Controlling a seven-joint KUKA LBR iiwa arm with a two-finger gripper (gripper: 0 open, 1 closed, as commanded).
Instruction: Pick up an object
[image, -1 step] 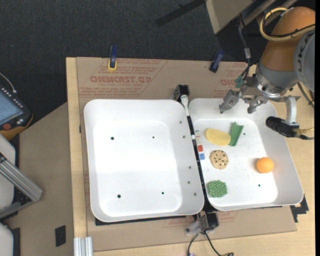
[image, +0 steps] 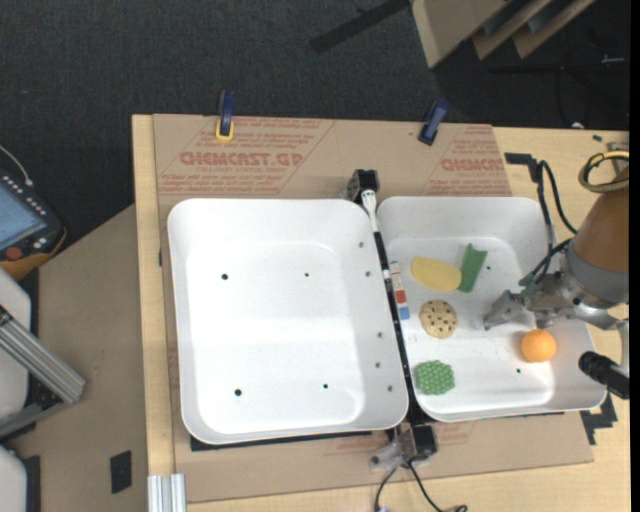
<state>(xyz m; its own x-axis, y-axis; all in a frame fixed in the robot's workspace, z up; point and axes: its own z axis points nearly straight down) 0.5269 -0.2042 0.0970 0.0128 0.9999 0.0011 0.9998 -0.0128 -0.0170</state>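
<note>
Robotics lab, clamped cardboard-covered bench (image: 300, 150), two white bins (image: 190, 300), cables (image: 545, 190), dark carpet

A rounded orange band (image: 610, 235) tops the arm's grey metal wrist (image: 597, 280); a dull grey two-finger gripper (image: 512, 308) juts leftward; black cables (image: 546, 205) loop along its far side.

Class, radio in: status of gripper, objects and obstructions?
Gripper low over right bin, holding nothing. Orange ball just beside it. Cookie, yellow piece, green block further left; nothing blocking.
</note>
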